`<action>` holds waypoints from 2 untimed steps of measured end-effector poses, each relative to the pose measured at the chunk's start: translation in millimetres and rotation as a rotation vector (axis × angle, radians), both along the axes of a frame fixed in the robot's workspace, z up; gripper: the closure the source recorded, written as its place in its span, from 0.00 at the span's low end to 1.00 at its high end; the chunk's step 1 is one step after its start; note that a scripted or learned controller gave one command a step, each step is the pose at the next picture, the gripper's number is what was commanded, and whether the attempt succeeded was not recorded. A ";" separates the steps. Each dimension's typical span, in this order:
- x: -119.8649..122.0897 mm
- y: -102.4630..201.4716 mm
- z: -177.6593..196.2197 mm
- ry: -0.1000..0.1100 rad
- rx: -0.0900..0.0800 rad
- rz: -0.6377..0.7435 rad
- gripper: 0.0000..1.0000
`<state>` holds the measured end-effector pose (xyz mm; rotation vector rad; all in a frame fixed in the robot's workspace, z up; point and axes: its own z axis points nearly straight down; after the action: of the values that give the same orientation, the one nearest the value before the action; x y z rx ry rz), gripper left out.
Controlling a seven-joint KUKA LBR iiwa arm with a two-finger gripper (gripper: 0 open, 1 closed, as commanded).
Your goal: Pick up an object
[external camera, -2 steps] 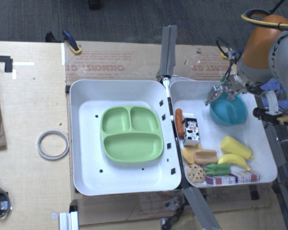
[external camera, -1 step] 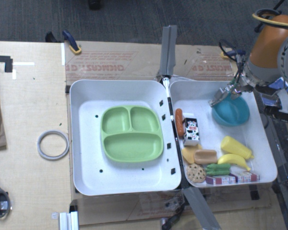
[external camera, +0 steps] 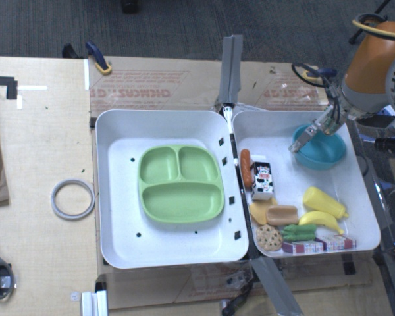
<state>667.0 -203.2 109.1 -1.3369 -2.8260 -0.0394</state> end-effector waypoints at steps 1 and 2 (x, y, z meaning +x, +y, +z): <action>-9.7 5.1 20.8 0.004 -0.021 -0.415 0.00; -3.5 0.3 -11.8 0.011 -0.002 -0.121 0.00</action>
<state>663.5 -203.0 97.3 -1.5026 -2.7336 -0.0306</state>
